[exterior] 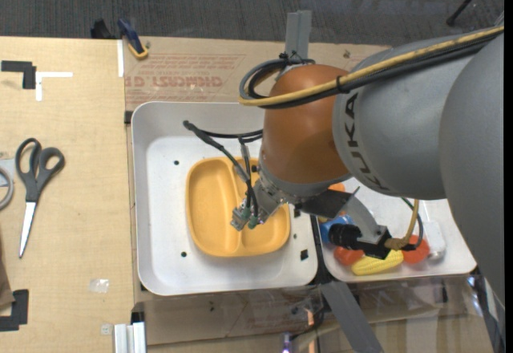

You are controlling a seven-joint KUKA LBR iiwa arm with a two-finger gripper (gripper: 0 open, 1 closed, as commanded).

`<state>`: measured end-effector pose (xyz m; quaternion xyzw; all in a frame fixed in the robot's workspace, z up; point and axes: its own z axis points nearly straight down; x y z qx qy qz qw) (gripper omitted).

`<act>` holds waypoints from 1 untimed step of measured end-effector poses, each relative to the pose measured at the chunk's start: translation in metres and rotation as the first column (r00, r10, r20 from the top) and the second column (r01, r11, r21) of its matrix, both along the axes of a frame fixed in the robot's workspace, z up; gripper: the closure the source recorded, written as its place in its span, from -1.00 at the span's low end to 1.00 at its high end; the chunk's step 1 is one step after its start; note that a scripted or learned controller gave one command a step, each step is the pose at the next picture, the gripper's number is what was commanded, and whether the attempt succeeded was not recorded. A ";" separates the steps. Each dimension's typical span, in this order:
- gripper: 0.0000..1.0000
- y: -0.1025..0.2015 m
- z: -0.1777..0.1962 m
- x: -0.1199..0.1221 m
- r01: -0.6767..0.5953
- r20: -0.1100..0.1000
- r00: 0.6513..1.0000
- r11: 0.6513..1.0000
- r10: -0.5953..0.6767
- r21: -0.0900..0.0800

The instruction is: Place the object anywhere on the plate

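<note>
Plate [215, 207], yellow and divided, is seen in the left white bin [156, 183]; the gripper [247, 217] is positioned over its right half, beside the divider. A small greenish object [243, 220] is seen at the tips, though whether it is gripped can't be told. Toys in yellow [377, 264], red [346, 257] and blue [341, 229] are piled in the right bin [449, 251], largely blocked by the arm [385, 127]. Scissors [34, 175] are laid on the wooden bench [64, 247].

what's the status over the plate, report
Tool low over the yellow divided plastic plate in the left white bin. Held object: cannot tell. Colourful toys in right bin.
</note>
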<state>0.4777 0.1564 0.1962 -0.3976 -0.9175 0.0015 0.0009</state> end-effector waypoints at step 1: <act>1.00 0.003 0.134 0.063 -0.250 0.004 0.968 0.968 0.250 0.000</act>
